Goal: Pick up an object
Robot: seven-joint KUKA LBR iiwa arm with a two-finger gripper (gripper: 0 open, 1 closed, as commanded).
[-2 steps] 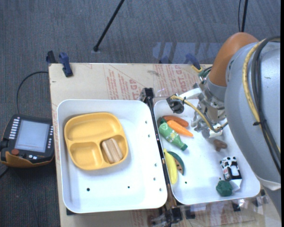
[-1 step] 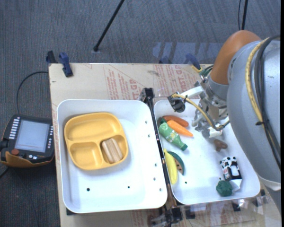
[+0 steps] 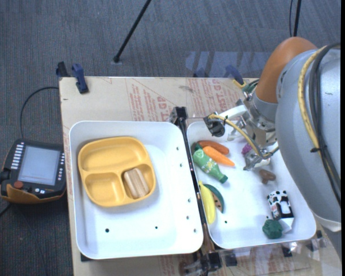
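Toys for the picking lie scattered in the right-hand white bin, and the two-finger gripper hangs low over that bin's far right part; whether its jaws are spread or pressed together I cannot tell; nothing shows between them. Just right of the gripper sits a small brown lump; just left of it, a tiny purple piece. Further left of the gripper lie two orange carrots, and under them a green plastic bottle with a white label, label writing too small to read; nearer the camera from the bottle, a yellow banana touches a dark green curved piece. Well below the gripper stands a black-and-white carton, and beside it a dark green bumpy toy. Left of the gripper's bin, the second white bin holds a yellow sectioned plate with a tan bread roll in one compartment. Red mirrored lettering runs across the cardboard bench top, unreadable; a grey-screened teach pendant rests on the carpet, far left.
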